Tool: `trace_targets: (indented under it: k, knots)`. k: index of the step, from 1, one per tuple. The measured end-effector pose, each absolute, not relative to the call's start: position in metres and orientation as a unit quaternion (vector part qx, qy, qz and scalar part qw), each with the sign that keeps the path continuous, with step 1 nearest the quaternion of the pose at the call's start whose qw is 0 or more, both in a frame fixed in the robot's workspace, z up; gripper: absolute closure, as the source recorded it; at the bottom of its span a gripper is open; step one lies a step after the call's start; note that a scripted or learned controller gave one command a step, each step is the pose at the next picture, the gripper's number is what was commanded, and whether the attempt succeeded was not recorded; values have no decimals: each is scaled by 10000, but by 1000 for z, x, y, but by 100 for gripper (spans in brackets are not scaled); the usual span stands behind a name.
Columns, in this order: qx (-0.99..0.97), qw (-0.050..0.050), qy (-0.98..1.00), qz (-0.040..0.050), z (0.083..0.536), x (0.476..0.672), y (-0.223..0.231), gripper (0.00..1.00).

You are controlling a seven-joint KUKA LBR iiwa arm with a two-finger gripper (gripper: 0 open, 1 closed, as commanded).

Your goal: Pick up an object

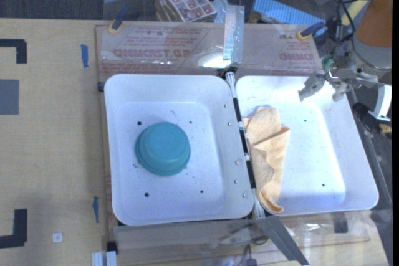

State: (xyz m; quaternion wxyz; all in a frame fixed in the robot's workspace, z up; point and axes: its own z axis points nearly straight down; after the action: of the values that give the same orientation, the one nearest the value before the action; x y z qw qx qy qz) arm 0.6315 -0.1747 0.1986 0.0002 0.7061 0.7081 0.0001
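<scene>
Teal bowl [163,148] upturned in left bin [118,103], tan cloth [268,156] in right bin [349,177], claw [323,88] apart, empty.

bowl [163,147]: teal, round, upside down, middle of the left bin [124,96]
cloth [268,152]: tan-orange, crumpled, along the left wall of the right bin [349,152]

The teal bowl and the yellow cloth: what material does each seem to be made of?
The teal bowl, upside down in the left bin, looks like smooth, matte moulded plastic: even colour, soft sheen. The yellow cloth, in the right bin, looks like soft woven or terry fabric: it lies crumpled in folds.
</scene>
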Motion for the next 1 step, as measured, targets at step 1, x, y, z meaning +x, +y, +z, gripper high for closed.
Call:
trace_targets:
  k: [1]
  knots:
    - [6776, 4, 7354, 1, 113, 635, -140, 0]
